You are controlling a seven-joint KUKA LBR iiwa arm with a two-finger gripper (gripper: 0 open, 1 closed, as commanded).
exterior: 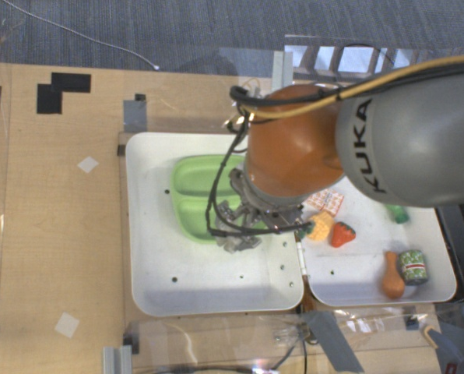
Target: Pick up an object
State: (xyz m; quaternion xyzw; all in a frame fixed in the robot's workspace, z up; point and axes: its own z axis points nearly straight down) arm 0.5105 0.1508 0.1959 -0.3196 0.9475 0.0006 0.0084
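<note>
While the big grey arm (419,142) reaches in from the right of the view, its orange band (290,142) hangs over the place where the two white bins meet. The gripper (236,232) is low in the left bin (162,287). It is dark and hard to see, so I cannot tell if it is wide or closed, or if it holds anything.

A green dish (193,189) with two hollows lies in the left bin. It starts right at the gripper and goes up and to the left of it in the view. The gripper sits at the near right edge of the dish, and I cannot tell if they touch. A black cable (220,181) loops down across the dish to the gripper.

To the right of the gripper, just over the wall, is the right bin (356,291). A small yellow thing (322,226) is the closest to the gripper there. A red strawberry toy (342,234) touches it on the far side. A red and white packet (328,202) peeks out just above them, partly under the arm. Well away to the right of the gripper lie an orange-brown thing (392,277) and a little can with a green and red label (413,266), side by side. A small green thing (399,215) shows by the arm's edge above them.
</note>
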